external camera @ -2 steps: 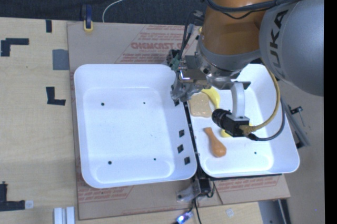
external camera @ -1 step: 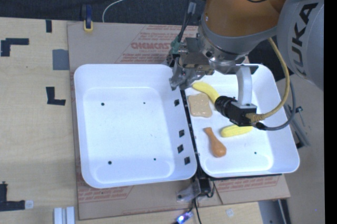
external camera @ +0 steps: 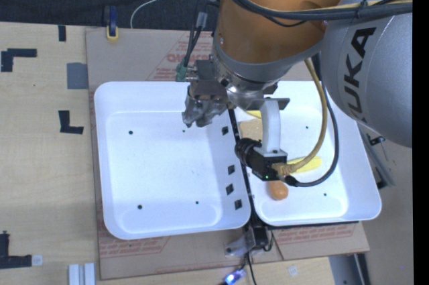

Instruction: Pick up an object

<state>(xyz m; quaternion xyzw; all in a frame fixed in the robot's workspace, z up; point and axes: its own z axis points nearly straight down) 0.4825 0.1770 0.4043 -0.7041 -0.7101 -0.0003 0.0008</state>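
Right now the two-finger gripper (external camera: 201, 110) hangs over the left bin's far edge, grip state unclear; the small round orange object (external camera: 278, 191) lies rightward and nearer the camera.

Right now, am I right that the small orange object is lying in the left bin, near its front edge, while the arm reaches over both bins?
Not quite: the small orange object lies in the right bin, not the left bin. The camera view shows it near that bin's front edge, close to the divide between the bins. The rest holds: the arm does reach over both bins.
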